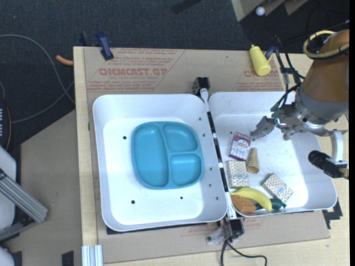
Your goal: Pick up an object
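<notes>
My gripper (275, 130) hangs over the upper part of the right bin (310, 204), open, with nothing between its fingers (260, 129). Below and left of it lie a maroon snack packet (240, 146) and a small wafer cone (253, 160). Further down the bin sit a checkered packet (238, 174), a second patterned packet (277, 187), a yellow banana (253, 195) and an orange piece (243, 205) by the front wall. The gripper touches none of them.
The left bin (111, 193) holds a blue divided plate (166, 154). A black clamp (201, 84) sits at the top of the ridge between the bins. A yellow clamp (259, 61) and a blue clamp (103, 45) sit on the board behind.
</notes>
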You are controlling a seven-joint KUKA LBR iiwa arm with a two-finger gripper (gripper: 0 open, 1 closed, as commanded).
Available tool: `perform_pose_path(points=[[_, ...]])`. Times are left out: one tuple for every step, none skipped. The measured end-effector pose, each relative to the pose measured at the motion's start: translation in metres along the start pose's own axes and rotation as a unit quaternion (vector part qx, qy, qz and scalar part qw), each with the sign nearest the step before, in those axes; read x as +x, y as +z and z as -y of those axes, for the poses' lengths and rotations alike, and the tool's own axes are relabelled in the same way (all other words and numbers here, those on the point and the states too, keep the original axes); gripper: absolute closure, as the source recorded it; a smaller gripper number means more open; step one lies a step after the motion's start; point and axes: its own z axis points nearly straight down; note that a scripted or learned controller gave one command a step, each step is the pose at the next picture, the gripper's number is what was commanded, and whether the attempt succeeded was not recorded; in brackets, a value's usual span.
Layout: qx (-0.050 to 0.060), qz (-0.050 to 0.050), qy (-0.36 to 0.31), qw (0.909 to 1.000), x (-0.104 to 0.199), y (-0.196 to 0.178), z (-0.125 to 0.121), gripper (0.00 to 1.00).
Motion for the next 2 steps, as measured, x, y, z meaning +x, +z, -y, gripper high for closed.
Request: perform_pose_path(points=[[0.0,0.0,0.001,1.0,-0.003,0.088,0.014,0.0],[-0.006,0.002,0.001,1.0,0.016,0.099,0.022,0.0]])
